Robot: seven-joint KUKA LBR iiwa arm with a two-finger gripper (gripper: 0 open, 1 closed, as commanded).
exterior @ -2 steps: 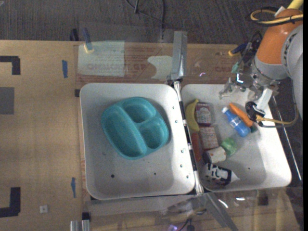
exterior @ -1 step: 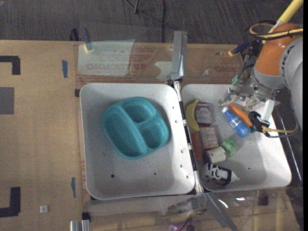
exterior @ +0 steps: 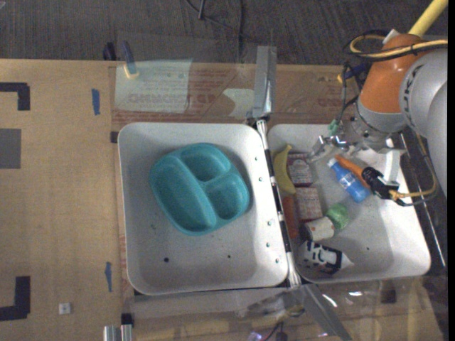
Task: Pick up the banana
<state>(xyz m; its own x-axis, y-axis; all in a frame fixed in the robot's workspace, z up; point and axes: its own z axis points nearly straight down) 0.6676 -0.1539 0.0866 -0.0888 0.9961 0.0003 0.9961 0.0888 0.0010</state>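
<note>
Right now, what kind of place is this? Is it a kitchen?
Probably not a kitchen: it looks like a robot test bench. Two white bins sit on a taped board, a grey and orange robot arm reaches in, and the banana lies among small toy-like items.

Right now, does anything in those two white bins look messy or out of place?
Nothing looks spilled or broken. The right bin is just crowded: the banana lies along its left wall, with small packets and a blue bottle jumbled beside it. The left bin holds a teal divided tray, sitting at a slant.
</note>
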